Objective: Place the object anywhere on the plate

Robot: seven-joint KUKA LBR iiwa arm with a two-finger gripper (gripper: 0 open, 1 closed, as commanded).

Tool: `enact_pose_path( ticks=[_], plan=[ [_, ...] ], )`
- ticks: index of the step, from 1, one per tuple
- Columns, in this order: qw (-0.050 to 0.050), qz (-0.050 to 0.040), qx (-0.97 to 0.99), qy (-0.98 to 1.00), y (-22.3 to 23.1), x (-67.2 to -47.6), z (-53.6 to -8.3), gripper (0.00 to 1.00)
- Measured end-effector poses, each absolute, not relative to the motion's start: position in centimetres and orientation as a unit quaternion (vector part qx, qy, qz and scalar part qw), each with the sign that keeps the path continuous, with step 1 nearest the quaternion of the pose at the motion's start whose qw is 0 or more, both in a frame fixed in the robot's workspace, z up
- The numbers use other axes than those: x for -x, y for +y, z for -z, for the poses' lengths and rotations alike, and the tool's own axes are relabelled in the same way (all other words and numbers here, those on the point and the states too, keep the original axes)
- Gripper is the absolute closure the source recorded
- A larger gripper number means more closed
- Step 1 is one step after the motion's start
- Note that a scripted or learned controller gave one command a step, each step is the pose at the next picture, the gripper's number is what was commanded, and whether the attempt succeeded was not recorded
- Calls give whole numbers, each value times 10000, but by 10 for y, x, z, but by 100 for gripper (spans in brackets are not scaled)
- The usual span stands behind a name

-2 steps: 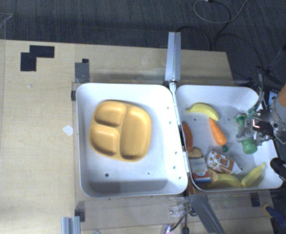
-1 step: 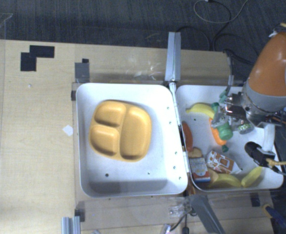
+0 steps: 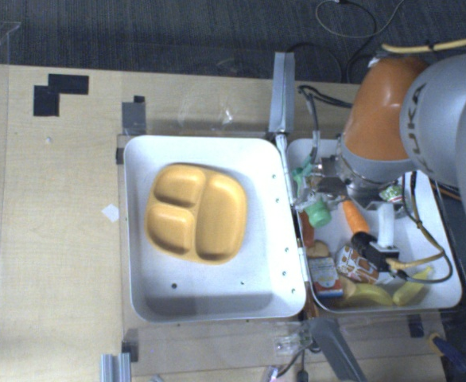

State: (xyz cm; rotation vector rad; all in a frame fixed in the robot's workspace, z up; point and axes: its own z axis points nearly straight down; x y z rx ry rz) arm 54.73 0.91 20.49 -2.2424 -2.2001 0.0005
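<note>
The gripper [image 3: 322,185] hangs low over the upper left part of the right bin [image 3: 449,290], just beside the wall shared by the 2 bins. The wrist above it hides its tip, so I cannot tell whether it is wide, narrow or holding anything. The grey arm [image 3: 452,118], with its orange band [image 3: 380,110], comes in from the right and covers the top of that bin.

The left bin [image 3: 209,297] holds 1 thing: a yellow plate [image 3: 197,212] with 3 compartments, lying flat near the bin's middle.

The right bin holds a crowd of small items, all well apart from the plate. A green piece [image 3: 317,214] sits just below the gripper, near the left wall. An orange carrot [image 3: 355,216] lies at a slant beside it. Lower down are a brown rounded item [image 3: 319,250], a red and white packet [image 3: 324,275] and a brown printed wrapper [image 3: 355,264]. A yellow banana [image 3: 380,295] lies along the bottom edge.

The arm cuts off the upper items in this bin, among them a small green and red thing [image 3: 390,191] that is too hidden to name. Which item is nearest the gripper's tip is hard to make out.
</note>
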Motion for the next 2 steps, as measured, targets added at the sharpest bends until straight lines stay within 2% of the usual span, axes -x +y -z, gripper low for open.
enact_pose_path(
  ticks=[1, 2],
  plan=[
    [-8, 11, 6564, -7544, 86, -573, -202, 100],
    [-4, 6, 6408, -7677, 92, -536, -193, 100]
  ],
)
